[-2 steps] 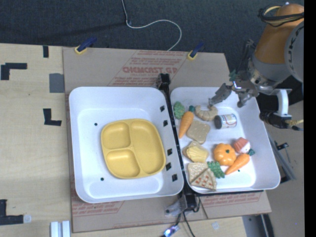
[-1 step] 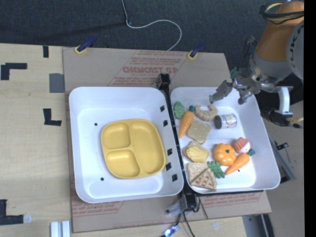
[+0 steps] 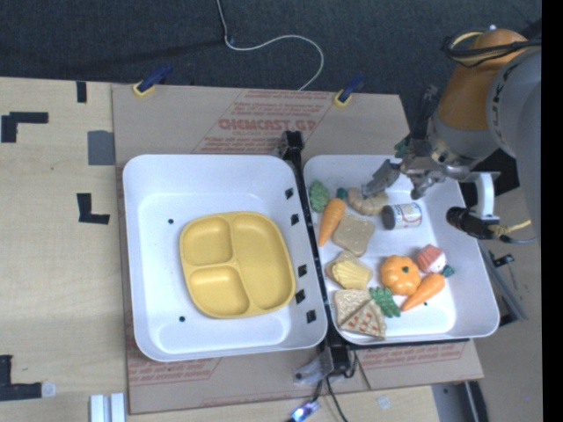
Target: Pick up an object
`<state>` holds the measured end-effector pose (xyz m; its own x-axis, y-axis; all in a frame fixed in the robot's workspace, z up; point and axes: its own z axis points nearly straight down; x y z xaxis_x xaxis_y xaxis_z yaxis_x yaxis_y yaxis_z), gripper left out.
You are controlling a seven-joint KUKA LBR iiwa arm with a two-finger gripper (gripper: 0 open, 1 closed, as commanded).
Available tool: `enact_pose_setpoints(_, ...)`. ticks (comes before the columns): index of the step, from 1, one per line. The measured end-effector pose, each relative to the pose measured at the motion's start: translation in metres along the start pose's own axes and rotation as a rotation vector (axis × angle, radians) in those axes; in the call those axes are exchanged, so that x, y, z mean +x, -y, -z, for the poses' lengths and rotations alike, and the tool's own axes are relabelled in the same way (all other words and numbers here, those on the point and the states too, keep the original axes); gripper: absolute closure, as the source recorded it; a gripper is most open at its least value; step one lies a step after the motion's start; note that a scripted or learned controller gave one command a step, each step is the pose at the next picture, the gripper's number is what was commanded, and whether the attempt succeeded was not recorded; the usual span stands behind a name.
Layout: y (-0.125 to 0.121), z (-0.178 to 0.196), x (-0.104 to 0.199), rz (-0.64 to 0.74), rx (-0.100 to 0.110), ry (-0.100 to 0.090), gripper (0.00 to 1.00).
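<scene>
Right now I have the gripper (image 3: pixel 398 176) low over the right bin's (image 3: pixel 466 310) far end, its two fingers spread apart around nothing. Just under and beside its left finger lies a beige piece, probably a peanut (image 3: pixel 369 203), long axis running across the bin; a small can (image 3: pixel 403 215) sits just nearer. Below, carrots, pumpkin (image 3: pixel 401 273), bread. The left bin (image 3: pixel 149 236) holds a yellow divided plate (image 3: pixel 236 264).
</scene>
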<state>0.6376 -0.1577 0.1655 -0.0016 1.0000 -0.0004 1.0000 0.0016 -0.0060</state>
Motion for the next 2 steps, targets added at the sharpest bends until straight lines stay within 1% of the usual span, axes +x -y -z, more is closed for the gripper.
enact_pose_setpoints(1, 0.0, -0.057, 0.001, 0.002, -0.019, 0.007, 0.0)
enact_pose_setpoints(2, -0.001, -0.081, 0.002, 0.001, -0.005, 0.001, 0.0)
